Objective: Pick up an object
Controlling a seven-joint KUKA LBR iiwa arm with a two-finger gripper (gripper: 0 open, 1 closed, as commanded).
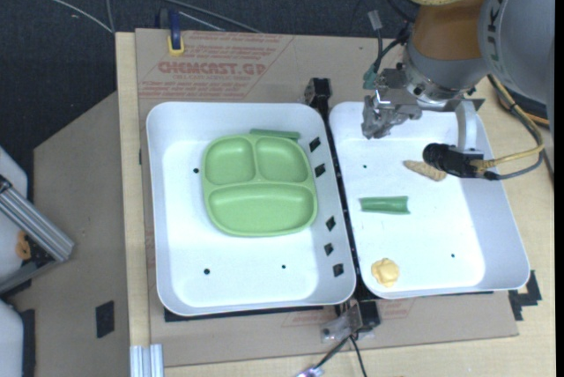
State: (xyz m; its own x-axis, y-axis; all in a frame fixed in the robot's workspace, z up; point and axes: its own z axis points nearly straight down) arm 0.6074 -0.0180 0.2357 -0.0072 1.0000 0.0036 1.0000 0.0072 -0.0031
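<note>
My gripper [377, 127] hangs over the far left corner of the right bin [493, 230], above bare white floor. A green pea-pod-like piece [384, 204] lies in the middle of that bin, nearer the camera than the gripper. To the gripper's right lies a tan, bread-like piece [426, 170]. Close to the bin's front wall sits a small yellow lump [384, 271]. Nothing is seen in the gripper.
The left bin [172, 190] holds a light green divided plate [259, 185], with a dark green strip [275, 135] showing at its far edge. A ridge with black clips [328, 190] separates the bins. The grey and orange arm [467, 5] fills the upper right.
</note>
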